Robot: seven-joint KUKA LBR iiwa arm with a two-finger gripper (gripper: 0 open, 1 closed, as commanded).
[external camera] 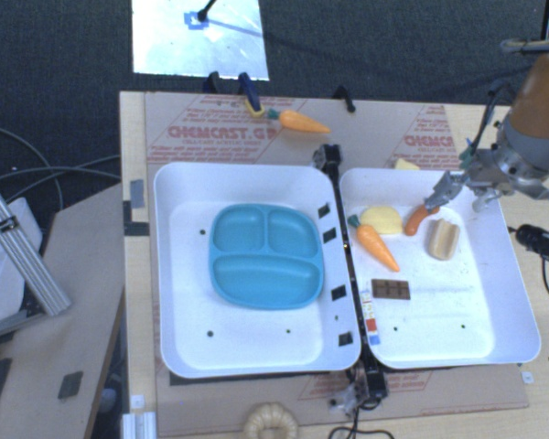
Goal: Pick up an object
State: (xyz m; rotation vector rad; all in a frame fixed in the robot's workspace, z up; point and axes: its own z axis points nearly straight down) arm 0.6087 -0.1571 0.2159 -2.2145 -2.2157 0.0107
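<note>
Progress looks early-to-mid: nothing is lifted yet, every item sits on a bin floor or the bench, so the grasp and the lift are both left, judging by how things lie. Landmark is the black divider (340, 245) btw the two bins. Left of it, the left bin (188, 337) holds just a blue sectioned plate (265, 254), lying flat, a bit left of the divider. Up beyond the divider's far end, outside both bins, a carrot (297, 122) lies on the cardboard. Right of the divider, the right bin (457, 332) holds, going outward: an orange carrot (377, 245) just beside the divider, a yellow lump (382, 219) touching its top end, a chocolate bar piece (391, 289) nearer the front, then a small red-orange piece (415, 220), then a tan bread-like piece (442, 239) farthest out. Gripper (442, 195) sits low over the far part of that bin, fingers apart, tips right at the red-orange piece's upper end, prob. the target; can't tell if touching, not clamped on it.
</note>
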